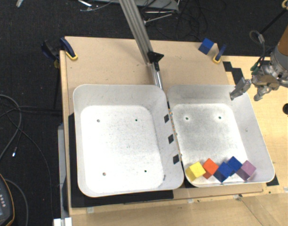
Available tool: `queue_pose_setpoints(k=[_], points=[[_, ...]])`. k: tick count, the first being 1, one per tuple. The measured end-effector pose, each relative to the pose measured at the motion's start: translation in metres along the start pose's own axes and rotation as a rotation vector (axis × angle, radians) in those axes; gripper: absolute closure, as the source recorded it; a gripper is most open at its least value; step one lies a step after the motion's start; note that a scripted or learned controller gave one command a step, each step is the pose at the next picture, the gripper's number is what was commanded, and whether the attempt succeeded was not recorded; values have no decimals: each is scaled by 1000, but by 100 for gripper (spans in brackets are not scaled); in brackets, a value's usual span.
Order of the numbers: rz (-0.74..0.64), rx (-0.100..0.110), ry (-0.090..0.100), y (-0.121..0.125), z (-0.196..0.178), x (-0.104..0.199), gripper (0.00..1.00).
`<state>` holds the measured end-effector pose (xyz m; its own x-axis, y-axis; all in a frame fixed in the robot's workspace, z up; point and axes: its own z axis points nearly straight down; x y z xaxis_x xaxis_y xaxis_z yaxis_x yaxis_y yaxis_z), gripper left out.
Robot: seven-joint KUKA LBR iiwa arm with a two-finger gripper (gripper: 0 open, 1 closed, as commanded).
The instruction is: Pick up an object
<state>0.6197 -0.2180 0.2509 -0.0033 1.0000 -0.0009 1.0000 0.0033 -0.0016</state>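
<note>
Blocks are what we must choose from, and we count four of them in the right bin [257, 140]: one yellow block [196, 170], one orange block [210, 166], one blue block [228, 168] and one purple block [247, 169]. They lie in a row along the near edge of that bin, close together; the blue one seems to touch the purple one and the orange one. A fifth cube, small and blue [206, 45], sits on the wooden bench [111, 60] outside the bins, near the far right corner. The left bin [80, 126] has no block in it.

From the camera view we see the gripper [251, 90] above the far right corner of the right bin, well apart from the row. Its two fingers stand spread, with nothing between them.

We judge that the task is at its start, in the approach step; no block is lifted yet. The next move calls for bringing the gripper toward the near edge and lowering it over one block. Because the blocks are crowded, an end block, yellow or purple, may give the fingers more room.
</note>
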Motion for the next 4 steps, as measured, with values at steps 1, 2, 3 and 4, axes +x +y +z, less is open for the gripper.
queue_pose_setpoints(k=[1,2,3,4], points=[[-2,6,4,-1,111,45,0],[1,-4,0,1,95,42,100],[-7,-2,4,-29,53,136,100],[0,-2,0,-20,-24,141,100]])
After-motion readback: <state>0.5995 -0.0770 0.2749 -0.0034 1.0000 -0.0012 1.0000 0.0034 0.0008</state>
